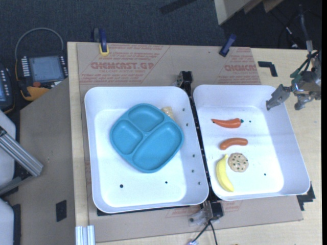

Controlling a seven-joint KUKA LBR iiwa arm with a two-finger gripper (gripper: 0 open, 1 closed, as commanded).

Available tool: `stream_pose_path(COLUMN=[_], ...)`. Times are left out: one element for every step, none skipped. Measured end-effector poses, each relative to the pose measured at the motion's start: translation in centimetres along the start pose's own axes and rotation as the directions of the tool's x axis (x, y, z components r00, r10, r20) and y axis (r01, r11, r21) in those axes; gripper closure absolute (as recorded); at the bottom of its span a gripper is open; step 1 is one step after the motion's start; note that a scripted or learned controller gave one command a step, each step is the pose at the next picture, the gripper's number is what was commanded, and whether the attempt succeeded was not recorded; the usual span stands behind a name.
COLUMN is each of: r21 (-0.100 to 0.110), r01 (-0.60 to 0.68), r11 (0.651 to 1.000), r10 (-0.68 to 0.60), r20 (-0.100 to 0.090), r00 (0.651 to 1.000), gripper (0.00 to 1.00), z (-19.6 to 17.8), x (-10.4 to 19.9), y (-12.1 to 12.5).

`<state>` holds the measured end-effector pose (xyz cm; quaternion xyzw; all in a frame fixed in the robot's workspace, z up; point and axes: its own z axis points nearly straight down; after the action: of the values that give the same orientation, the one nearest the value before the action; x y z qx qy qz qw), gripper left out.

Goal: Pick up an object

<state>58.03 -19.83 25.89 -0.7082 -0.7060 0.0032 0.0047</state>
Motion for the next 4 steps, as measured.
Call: stream_pose_path(r21=[-0.012,-0.003,-0.008,-0.004], r01=[0.003,0.002,0.003,0.003], r11=[1.0,1.0,1.0,1.0], r10=[-0.003,-0.002,-0.003,-0.003], r20=[0.003,0.0,0.001,0.0], r00=[1.0,1.0,1.0,1.0], gripper=[0.0,0.0,0.0,0.0], z=[-0.6,5.6,10.8,16.6], x=[0.1,-0.4,-0.7,-1.1], y=[0.2,-0.2,0.7,-0.2])
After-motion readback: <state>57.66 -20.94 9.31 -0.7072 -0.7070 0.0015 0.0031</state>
